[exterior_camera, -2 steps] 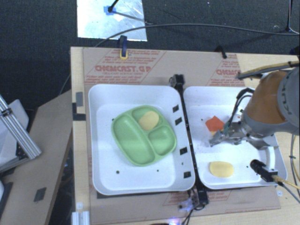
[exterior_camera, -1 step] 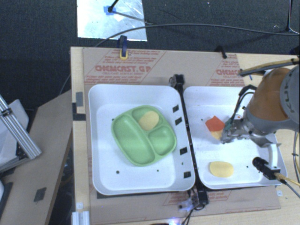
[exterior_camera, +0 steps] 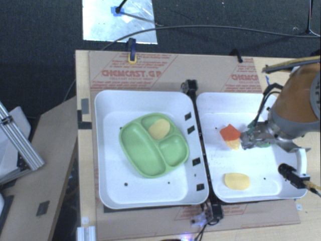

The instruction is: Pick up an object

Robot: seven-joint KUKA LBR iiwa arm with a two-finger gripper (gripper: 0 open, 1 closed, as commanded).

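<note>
"CHEMCAST GP" [exterior_camera: 131, 74] is printed on the counter sheet behind two white bins; the end effector [exterior_camera: 249, 139], grip unclear, touches the orange block [exterior_camera: 230, 132] at its 9 o'clock

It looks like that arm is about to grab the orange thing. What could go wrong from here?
The tool sits right beside the orange block, which rests against a small yellow piece. It might nudge them away instead of gripping, or catch both together. The pair also lies close to the right bin's inner wall, so a push could jam them there.
</note>
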